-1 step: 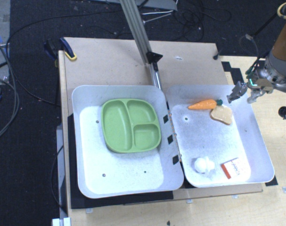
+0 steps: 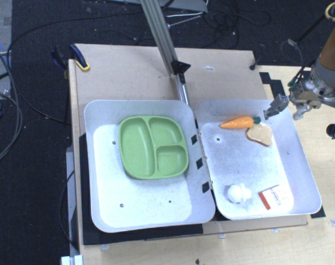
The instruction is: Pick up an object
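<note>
Gripper point(image 2: 289, 106) with fingers apart, holding nothing, hovers just right of the carrot point(image 2: 237, 123), above the bread slice point(image 2: 259, 135).

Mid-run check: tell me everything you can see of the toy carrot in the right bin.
The toy carrot is a small orange cone with a green stub at its blunt end, plastic by the look of it. It lies flat on the floor of the right bin, near the far wall, tip toward the left bin, green end right. The tan bread-like piece sits just beside its green end; contact is unclear. The gripper is apart from it, over the bin's far right corner.
</note>
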Available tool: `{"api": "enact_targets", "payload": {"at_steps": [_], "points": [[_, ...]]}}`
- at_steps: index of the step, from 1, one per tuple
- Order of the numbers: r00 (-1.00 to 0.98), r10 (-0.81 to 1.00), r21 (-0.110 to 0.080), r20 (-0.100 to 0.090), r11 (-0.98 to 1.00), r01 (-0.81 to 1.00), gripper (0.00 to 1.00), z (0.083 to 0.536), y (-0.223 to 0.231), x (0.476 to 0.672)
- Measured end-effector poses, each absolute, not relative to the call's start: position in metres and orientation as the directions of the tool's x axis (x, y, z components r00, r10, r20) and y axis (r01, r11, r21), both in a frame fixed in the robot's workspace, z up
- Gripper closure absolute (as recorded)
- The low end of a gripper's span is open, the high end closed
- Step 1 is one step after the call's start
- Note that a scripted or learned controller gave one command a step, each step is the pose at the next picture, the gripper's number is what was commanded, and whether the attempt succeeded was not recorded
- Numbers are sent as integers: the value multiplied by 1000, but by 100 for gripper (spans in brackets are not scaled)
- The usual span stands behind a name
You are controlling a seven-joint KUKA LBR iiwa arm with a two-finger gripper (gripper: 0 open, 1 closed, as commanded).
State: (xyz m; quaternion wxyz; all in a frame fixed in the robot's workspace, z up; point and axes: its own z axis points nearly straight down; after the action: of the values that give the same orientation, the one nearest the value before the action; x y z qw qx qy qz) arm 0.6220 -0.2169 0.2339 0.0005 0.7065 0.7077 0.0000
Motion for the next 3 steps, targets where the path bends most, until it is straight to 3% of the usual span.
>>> {"api": "enact_targets", "payload": {"at_steps": [2, 3], "points": [[-1, 1000, -4, 0, 1, 1000, 0, 148, -213, 621], [-1, 1000, 5, -5, 1, 1000, 0, 98, -214, 623]]}}
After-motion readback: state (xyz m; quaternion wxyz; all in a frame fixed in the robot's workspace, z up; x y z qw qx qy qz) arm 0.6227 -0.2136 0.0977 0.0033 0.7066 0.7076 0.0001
